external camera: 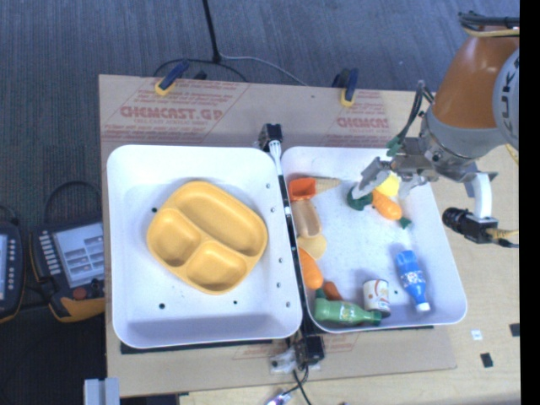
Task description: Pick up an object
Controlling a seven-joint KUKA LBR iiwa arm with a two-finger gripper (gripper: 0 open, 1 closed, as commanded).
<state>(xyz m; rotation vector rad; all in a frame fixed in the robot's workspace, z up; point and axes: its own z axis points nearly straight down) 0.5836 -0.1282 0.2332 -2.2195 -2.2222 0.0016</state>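
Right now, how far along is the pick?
Nothing looks picked yet. The gripper hangs low over the far end of the right white bin, right by the small orange and yellow toy; whether it grips it cannot be told. The blue plastic bottle, green bottle and yellow divided plate lie in their bins. Left: grasp and lift.

Grey carpet floor (101,24) surrounds the brown bench (236,112).

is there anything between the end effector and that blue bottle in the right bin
Nothing visible blocks it. The end effector hovers over the far part of the right bin, above an orange-and-yellow toy. The blue bottle lies nearer the front, on bare bin floor, apart from the small can beside it.
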